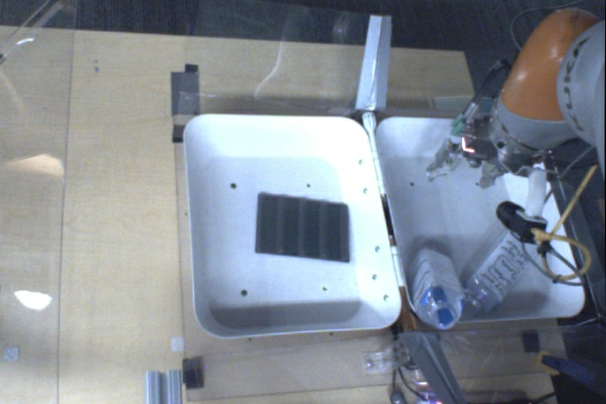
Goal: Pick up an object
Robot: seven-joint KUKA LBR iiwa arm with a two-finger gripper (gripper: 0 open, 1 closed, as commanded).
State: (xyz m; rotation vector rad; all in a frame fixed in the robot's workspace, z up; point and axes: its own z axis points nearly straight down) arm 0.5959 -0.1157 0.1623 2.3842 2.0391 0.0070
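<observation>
A clear plastic bottle (464, 284) with a blue cap lies on its side in the near part of the right bin (412, 203), its cap end against the bin's near-left corner. My gripper (464, 169) hangs over the far part of that bin, well behind the bottle. Its fingers are spread open and nothing is between them. A black ribbed rectangular pad (303, 227) lies flat in the middle of the left bin (213, 203).
A metal divider post (374, 61) stands at the far edge where the two bins meet. The arm with its orange band (540, 76) reaches in from the right above the right bin's far-right corner. Wooden bench surface lies to the left.
</observation>
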